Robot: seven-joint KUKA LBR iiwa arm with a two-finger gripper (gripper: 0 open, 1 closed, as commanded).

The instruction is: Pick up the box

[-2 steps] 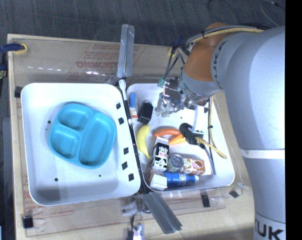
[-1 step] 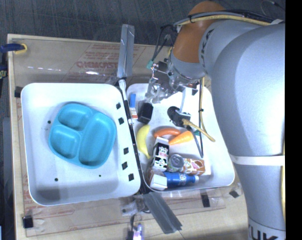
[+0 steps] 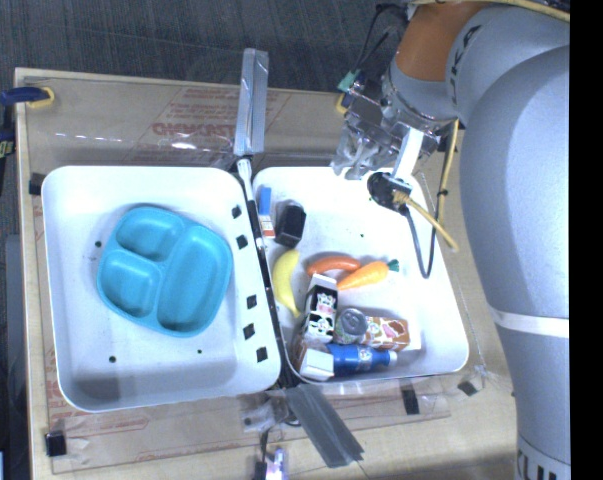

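Gripper: your metal two-finger gripper hangs over the right white bin's far rim; finger state, you cannot tell.
Reason: it looks poised above the clutter, nothing between it and the bin.
Box: small black-and-white patterned carton stands mid-bin, beside the yellow banana.

Your arm runs off the right and top of the frame; its base end is cut away. The gripper, upper middle-right, is too small and cluttered with cables to read its fingers. In the right bin, lower middle, the box overlaps its neighbours; its lower end is tucked behind the blue bottle. The banana lies against the divider, its far side hidden. Clamp at upper left is clipped by the bench edge.
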